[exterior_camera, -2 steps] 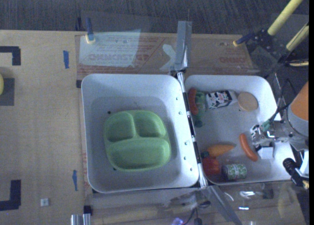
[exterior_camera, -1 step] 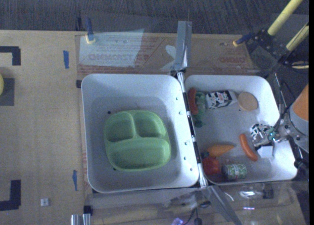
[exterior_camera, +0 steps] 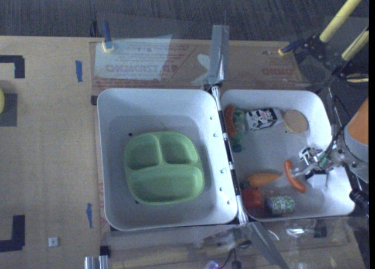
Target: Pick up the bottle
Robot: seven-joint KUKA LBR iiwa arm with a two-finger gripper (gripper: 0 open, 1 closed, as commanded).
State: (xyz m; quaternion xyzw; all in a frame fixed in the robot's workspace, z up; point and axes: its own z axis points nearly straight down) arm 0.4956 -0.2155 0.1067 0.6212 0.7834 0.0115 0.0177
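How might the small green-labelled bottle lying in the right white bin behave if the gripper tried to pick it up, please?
The small green-labelled bottle lies on its side, so its rounded body would probably roll if nudged. It looks small, likely light. A red item sits close beside it and may crowd the gripper.

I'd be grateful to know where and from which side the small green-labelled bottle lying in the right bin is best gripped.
Probably across the middle of the small green-labelled bottle, coming straight down from above. It lies on its side along the right white bin's near wall, with a red item close against one end, so its rounded sides look the easiest faces to close on.
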